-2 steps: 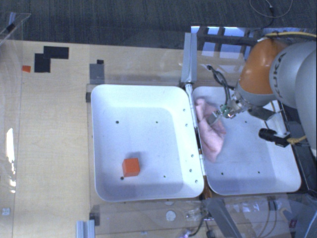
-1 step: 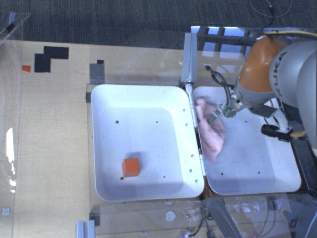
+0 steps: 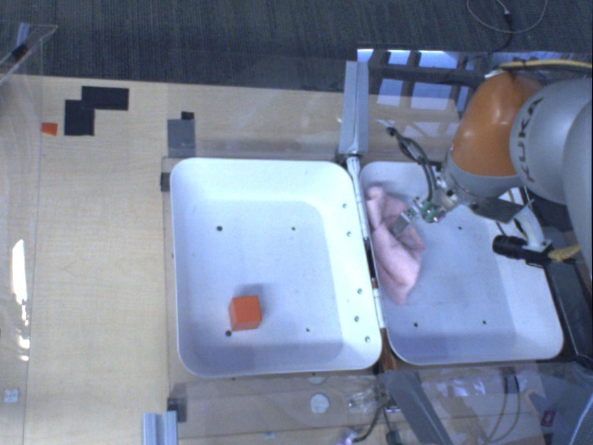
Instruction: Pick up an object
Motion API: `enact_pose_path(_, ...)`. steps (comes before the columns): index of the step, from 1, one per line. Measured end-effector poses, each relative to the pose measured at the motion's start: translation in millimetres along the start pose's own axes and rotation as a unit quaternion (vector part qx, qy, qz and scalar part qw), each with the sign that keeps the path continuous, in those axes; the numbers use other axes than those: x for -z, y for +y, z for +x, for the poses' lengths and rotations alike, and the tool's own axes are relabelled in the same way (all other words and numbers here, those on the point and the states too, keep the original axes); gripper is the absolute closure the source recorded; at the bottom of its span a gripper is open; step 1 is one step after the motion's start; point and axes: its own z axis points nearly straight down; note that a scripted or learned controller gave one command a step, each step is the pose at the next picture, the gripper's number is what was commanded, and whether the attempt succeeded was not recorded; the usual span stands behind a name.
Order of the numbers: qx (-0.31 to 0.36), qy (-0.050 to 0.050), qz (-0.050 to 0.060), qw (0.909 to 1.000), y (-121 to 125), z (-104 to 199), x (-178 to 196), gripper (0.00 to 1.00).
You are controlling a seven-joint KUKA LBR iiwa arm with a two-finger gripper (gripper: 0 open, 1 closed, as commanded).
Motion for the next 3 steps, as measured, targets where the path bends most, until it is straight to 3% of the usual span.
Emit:
enact_pose_path(1,0.001,0.000,-0.002,1.0000,3.4,-0.6,10.6,1.00)
enact_pose_path(2,0.029,0.005,0.006,0.9995,1.2,12.5,111.2,1.00)
enact_pose_path(3,0.048,0.006,0.008,0.9988,74.7,33.5,91.7,1.00)
